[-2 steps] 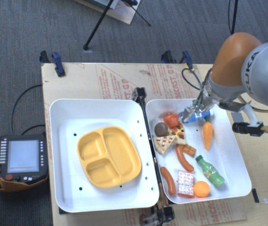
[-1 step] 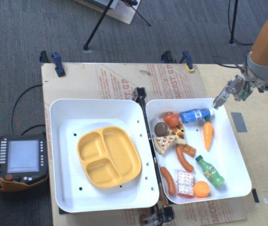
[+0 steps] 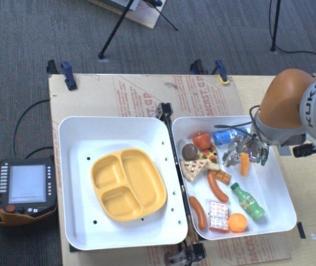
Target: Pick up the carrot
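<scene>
The carrot (image 3: 245, 164) is a small orange stick lying lengthwise in the upper middle of the right bin (image 3: 283, 204). My gripper (image 3: 246, 155) hangs directly over its upper end, coming in from the right under the orange wrist band. Its fingers (image 3: 231, 156) stand spread to either side of the carrot, much wider than the carrot itself, so the gripper is open. I cannot see whether either finger touches the carrot.
Crowded round the carrot are a blue can (image 3: 227, 136), a tomato (image 3: 202, 141), a pizza slice (image 3: 197, 168), two sausages (image 3: 217, 187), a green bottle (image 3: 247, 201), an orange (image 3: 237, 222) and a small carton (image 3: 219, 215). The left bin (image 3: 72, 148) holds a yellow divided plate (image 3: 128, 184).
</scene>
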`<state>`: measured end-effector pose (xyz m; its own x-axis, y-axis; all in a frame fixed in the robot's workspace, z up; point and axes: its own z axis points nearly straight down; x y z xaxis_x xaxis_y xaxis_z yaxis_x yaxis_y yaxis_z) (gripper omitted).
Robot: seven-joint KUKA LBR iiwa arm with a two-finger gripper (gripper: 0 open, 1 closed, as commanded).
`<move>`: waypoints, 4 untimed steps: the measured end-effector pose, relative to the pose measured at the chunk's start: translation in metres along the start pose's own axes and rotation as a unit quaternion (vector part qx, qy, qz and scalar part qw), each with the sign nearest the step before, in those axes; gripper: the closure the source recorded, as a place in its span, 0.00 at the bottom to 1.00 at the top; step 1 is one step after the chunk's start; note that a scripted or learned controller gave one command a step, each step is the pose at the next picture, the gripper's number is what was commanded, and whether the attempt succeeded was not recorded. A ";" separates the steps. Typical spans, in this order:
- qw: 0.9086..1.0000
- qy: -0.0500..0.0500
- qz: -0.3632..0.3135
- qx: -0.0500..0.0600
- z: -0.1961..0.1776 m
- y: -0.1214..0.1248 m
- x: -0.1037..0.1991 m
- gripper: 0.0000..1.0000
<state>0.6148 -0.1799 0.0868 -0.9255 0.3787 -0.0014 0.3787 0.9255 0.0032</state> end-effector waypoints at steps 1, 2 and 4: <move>1.000 0.003 -0.031 0.000 0.002 -0.046 0.094 1.00; 0.993 -0.008 -0.118 0.000 -0.154 -0.050 0.042 1.00; 0.979 -0.009 -0.205 0.001 -0.192 -0.041 0.024 1.00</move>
<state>0.5766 -0.2089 0.2783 -0.9995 -0.0248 -0.0199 -0.0247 0.9997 -0.0030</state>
